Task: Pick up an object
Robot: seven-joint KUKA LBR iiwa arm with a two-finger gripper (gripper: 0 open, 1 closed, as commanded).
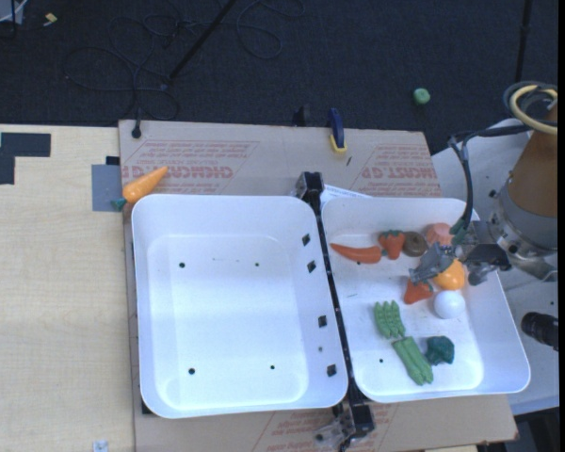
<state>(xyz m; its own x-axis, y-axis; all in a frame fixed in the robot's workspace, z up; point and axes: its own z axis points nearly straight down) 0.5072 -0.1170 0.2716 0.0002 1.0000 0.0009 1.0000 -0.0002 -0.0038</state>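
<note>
My gripper (434, 263) hangs low over the right bin (504, 365), in its upper right part. Right beside it on the right is an orange ball (452, 275). Just below are a red piece (416, 293) and a white egg (448, 303). A pink object (439, 233) lies just above the gripper. To the left sit a brown round piece (414, 244), a red strawberry-like piece (392, 244) and a red chili (356, 251). Lower in the bin are two green vegetables (388, 319) (412, 359) and a dark teal lump (440, 349).
The left bin (160, 365) adjoins the right one along a black divider (322, 281). An orange carrot (143, 185) lies outside, at the left bin's upper left corner. A blue clamp (336, 130) sits on the cardboard behind. The arm (537, 186) enters from the right.
</note>
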